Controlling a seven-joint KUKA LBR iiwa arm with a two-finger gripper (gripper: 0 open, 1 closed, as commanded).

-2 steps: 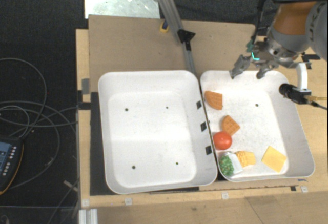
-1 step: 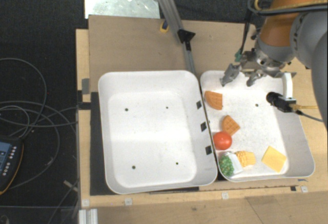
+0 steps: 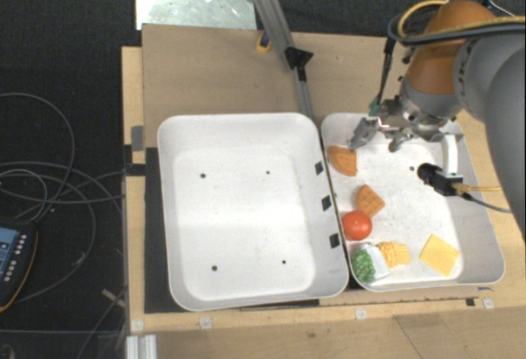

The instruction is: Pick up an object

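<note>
My gripper (image 3: pixel 380 139) hangs over the far part of the right bin (image 3: pixel 485 255), its two fingers spread apart with nothing between them. Just left of and below the fingers lies an orange wedge-shaped food piece (image 3: pixel 343 160). Nearer the front are a waffle-like orange piece (image 3: pixel 370 200), a red tomato (image 3: pixel 357 225), a green leafy piece (image 3: pixel 363 264), a yellow corn cob (image 3: pixel 394 253) and a yellow cheese block (image 3: pixel 440 255).
The left bin (image 3: pixel 238 209) stands beside the right one, with black clips along the shared edge. A grey metal pole (image 3: pixel 275 16) slants across the back of the bench. Cables lie on the dark floor at left.
</note>
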